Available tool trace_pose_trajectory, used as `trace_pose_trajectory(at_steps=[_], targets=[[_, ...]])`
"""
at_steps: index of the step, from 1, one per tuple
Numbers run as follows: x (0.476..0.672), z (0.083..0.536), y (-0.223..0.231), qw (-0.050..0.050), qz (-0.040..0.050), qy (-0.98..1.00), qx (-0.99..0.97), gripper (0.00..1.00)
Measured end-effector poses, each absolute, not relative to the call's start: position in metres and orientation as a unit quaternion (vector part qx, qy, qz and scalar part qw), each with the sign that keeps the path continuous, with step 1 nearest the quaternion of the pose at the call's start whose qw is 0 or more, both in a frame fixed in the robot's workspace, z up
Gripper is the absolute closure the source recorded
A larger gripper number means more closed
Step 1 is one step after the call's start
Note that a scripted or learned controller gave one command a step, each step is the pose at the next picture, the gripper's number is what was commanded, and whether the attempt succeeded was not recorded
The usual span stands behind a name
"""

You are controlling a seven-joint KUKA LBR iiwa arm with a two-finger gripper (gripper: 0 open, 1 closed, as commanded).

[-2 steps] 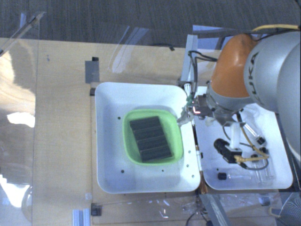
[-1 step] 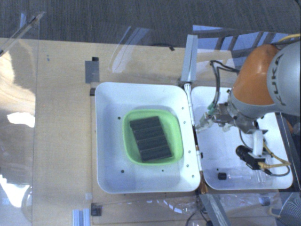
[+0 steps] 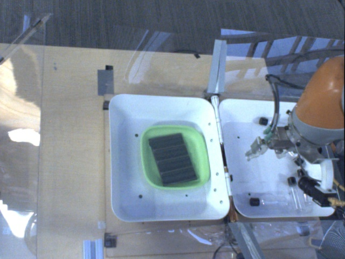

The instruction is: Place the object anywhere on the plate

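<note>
The task looks finished, or very near to it. The dark ridged object [image 3: 172, 158] lies flat inside the green plate [image 3: 146, 163], in the lower middle of the frame, and nothing touches it. It is turned a little, so its long side runs from upper left to lower right. What is left, in my judgement, is only for the arm to go away and stay clear.

The plate sits in the left bin [image 3: 121, 161], a shallow white bin with rounded corners. Apart from the plate, I see only some small dark dots on the bin's floor, perhaps holes or screws.

The right bin [image 3: 240, 144] stands just beside it, the two rims almost touching along the middle of the frame. Near its lower edge lies a small clear thing with a dark end [image 3: 268, 202]; I cannot tell what it is. Some small dark spots are also on its floor.

Above this right bin, at the right side of the frame, hangs the arm [image 3: 323, 104] with its orange band. Its gripper [image 3: 257, 147] points toward the left, well apart from the plate. The fingers are small and thin here; nothing is seen between them, but if they are spread or pressed together I cannot tell.

Further up, the wooden desk [image 3: 64, 144] carries both bins, and beyond it is dark grey floor [image 3: 161, 7].
</note>
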State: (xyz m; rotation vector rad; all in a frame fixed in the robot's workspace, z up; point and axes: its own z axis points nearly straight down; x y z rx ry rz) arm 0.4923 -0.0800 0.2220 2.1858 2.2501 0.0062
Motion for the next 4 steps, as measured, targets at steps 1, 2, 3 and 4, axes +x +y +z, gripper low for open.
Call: trace_pose_trajectory(at_steps=[1, 2, 3, 4], targets=[[0.489, 0.201, -0.164, 0.003, 0.0011, 0.750, 0.662, 0.00], [0.553, 0.236, -0.206, 0.006, 0.0015, 0.834, 0.552, 0.00], [0.585, 0.254, -0.204, 0.006, 0.0011, 0.876, 0.483, 0.00], [0.560, 0.391, -0.206, 0.008, 0.0013, 0.878, 0.478, 0.00]])
